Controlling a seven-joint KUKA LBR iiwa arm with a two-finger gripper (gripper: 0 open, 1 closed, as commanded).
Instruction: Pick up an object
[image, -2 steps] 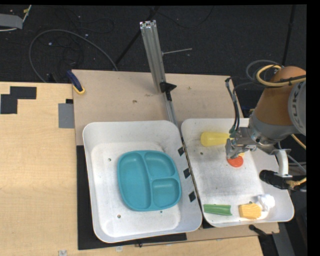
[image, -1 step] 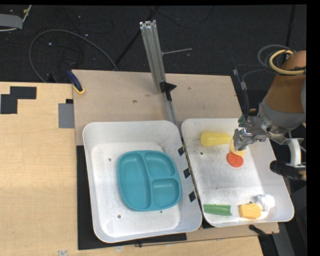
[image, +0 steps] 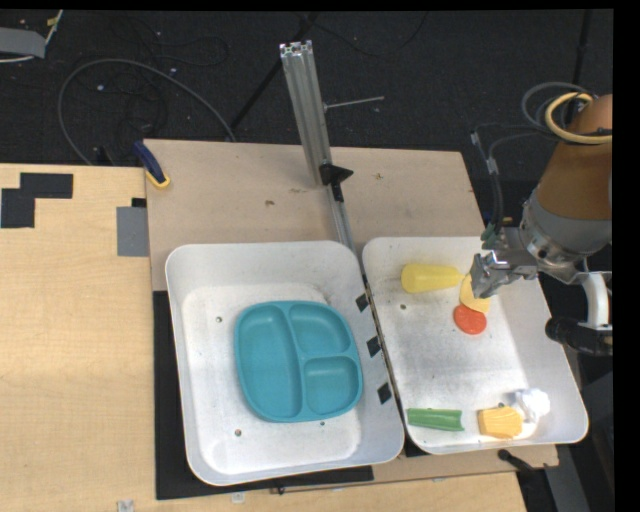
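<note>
Right now the gripper (image: 487, 274) sits low in the right bin (image: 440, 395), over a small yellow piece (image: 468, 293) beside the yellow corn (image: 431, 278) and just above an orange ball (image: 470, 319). Whether it is clenched or released, I cannot tell. Crowding is the risk (three things nearly touch): closing here could nudge the ball away or pinch an edge that slips. A green block (image: 434, 419) lies near the front rim.

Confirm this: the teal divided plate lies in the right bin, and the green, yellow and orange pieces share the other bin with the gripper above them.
Wrong bin. The camera view shows the teal divided plate in the left bin; the green piece, yellow piece and orange piece lie in the right bin, beneath the gripper.
</note>
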